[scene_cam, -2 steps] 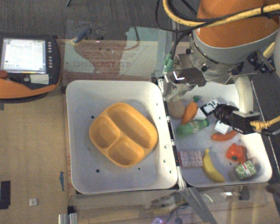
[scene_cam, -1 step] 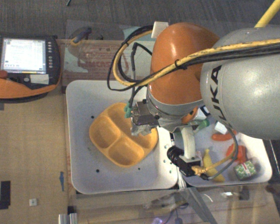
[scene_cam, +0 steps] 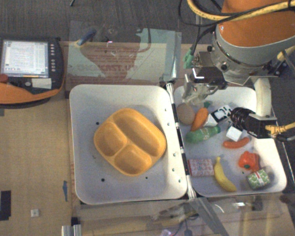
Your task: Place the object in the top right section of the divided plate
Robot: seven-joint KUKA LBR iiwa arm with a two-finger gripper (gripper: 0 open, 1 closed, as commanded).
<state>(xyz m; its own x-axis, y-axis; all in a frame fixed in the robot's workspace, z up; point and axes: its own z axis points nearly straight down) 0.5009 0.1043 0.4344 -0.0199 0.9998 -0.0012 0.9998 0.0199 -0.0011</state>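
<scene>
An orange divided plate (scene_cam: pixel 130 140) lies in the left bin (scene_cam: pixel 83 181), tilted, with three sections that hold nothing. My gripper (scene_cam: pixel 195 95) hangs over the top left corner of the right bin (scene_cam: pixel 275 178), just above a tan potato (scene_cam: pixel 185 114) and an orange carrot (scene_cam: pixel 199 118). I see nothing held between the fingers. The large grey and orange arm hides the bin's far edge.
The right bin also holds a green bottle (scene_cam: pixel 203 133), a red sausage (scene_cam: pixel 236 142), a banana (scene_cam: pixel 223 175), a pink packet (scene_cam: pixel 201 167), a red pepper (scene_cam: pixel 249 160), a green carton (scene_cam: pixel 258 178) and white items. A teach pendant (scene_cam: pixel 24 68) lies at the left.
</scene>
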